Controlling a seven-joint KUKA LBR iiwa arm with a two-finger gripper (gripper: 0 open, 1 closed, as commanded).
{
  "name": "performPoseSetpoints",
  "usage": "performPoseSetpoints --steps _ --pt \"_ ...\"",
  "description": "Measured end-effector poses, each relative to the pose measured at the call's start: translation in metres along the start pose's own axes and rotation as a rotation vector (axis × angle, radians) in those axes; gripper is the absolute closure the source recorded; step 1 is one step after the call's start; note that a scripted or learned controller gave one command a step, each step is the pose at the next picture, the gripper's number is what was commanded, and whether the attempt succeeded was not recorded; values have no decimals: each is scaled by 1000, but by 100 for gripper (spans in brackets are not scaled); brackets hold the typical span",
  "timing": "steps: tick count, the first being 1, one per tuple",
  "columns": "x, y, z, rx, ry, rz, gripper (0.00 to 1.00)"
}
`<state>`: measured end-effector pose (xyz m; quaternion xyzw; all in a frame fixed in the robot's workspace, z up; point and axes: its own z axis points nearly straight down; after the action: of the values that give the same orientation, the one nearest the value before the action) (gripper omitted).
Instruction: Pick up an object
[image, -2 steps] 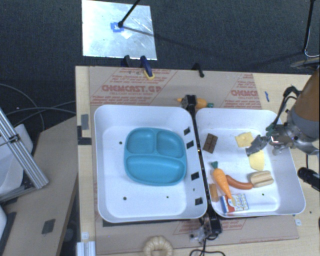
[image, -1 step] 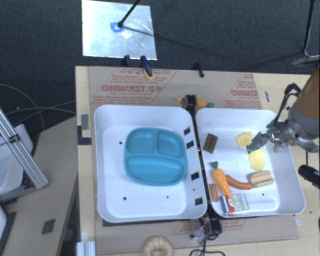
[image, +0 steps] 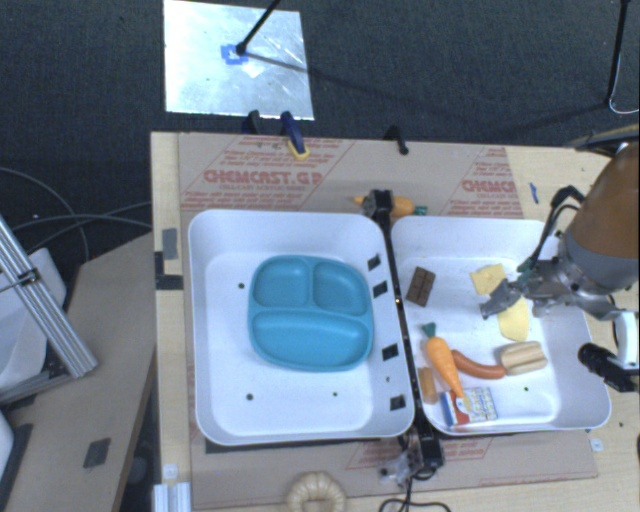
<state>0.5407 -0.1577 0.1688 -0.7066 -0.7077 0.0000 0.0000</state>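
Right bin (image: 570, 405): hand (image: 497, 300) partly covers yellow piece (image: 515, 322); grip unclear.

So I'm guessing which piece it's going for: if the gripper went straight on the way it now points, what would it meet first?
Probably the pale yellow wedge just under the gripper, in the right bin; depth is unclear from this slanted view.

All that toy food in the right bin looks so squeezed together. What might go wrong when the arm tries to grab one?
The tool hangs by two yellow cheese pieces; it might nudge one aside. The carrot, sausage and bread roll lie touching, so a grab there may catch two or slip.
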Motion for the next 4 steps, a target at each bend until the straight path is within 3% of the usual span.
performPoseSetpoints --steps 2,3,4 --pt "-5 -8 85 -2 -1 0 0" --pt "-6 -7 72 -6 -2 0 100" --pt "-3 -6 10 -5 -1 -2 100"
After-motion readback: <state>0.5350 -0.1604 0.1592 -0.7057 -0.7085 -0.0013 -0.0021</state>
